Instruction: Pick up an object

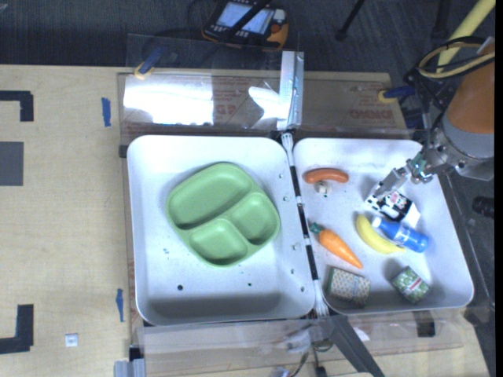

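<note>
Hand (383, 192) hovers over right bin (357, 157) just above blue bottle (403, 235).

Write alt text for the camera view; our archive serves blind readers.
The robot's hand hovers over the right bin, which holds a banana, blue bottle, carrot and sausage. The left bin holds a green divided plate.

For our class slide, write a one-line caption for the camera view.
Gripper hovers over the right bin of toy food: banana, carrot, sausage; green plate in left bin.
</note>
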Robot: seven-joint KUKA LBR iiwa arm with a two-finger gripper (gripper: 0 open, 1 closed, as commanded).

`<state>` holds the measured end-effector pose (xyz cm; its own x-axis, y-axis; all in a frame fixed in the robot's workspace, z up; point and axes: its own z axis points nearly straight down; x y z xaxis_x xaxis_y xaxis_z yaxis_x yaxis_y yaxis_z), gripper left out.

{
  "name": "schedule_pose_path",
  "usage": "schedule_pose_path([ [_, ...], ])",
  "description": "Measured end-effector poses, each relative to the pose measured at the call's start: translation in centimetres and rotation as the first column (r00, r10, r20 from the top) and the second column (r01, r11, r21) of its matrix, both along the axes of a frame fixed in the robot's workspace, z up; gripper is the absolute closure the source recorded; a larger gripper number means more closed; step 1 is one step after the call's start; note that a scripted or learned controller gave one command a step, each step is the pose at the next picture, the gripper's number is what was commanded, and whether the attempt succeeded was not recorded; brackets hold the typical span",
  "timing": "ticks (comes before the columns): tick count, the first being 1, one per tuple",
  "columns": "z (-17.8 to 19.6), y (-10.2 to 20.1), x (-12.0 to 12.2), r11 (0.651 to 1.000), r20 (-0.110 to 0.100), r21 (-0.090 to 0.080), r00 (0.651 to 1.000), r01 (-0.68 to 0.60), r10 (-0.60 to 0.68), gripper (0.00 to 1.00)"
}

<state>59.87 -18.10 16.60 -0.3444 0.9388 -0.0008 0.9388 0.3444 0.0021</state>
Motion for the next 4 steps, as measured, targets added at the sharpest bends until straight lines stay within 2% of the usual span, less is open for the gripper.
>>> schedule_pose_path([
  [1, 2.9, 0.2, -3.4, 0.988, -0.001, 0.000, 0.988, -0.152, 0.152, 0.00],
  [2, -6.4, -0.4, -2.7, 0.965, 0.004, -0.004, 0.965, -0.263, 0.263, 0.00],
  [3, -5.4, -0.4, -2.7, 0.965, 0.008, -0.004, 0.965, -0.261, 0.261, 1.00],
  [4, 2.9, 3.8, -0.3, 0.999, 0.001, -0.001, 0.999, 0.043, -0.043, 1.00],
])
